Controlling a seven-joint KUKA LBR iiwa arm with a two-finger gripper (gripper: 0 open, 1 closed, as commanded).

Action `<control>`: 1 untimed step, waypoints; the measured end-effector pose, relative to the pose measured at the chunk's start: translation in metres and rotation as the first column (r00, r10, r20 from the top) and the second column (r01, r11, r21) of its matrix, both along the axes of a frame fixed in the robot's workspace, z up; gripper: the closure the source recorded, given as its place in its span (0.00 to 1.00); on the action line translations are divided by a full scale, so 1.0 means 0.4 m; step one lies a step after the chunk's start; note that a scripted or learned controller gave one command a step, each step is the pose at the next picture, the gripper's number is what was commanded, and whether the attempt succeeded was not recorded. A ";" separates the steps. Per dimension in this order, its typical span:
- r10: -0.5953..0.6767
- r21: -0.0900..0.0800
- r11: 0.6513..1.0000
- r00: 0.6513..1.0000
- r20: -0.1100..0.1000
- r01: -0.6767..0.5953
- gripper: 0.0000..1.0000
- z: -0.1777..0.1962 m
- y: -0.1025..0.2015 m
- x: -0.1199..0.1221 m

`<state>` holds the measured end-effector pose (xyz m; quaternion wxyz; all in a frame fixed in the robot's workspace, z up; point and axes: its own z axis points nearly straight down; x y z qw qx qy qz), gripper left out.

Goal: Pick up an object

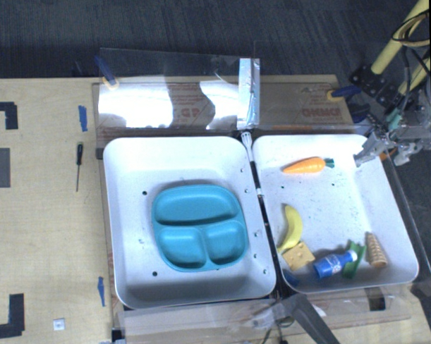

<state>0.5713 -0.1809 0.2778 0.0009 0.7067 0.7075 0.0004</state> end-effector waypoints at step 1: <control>-0.005 0.004 1.000 1.000 -0.015 0.005 0.00 -0.394 0.146 0.090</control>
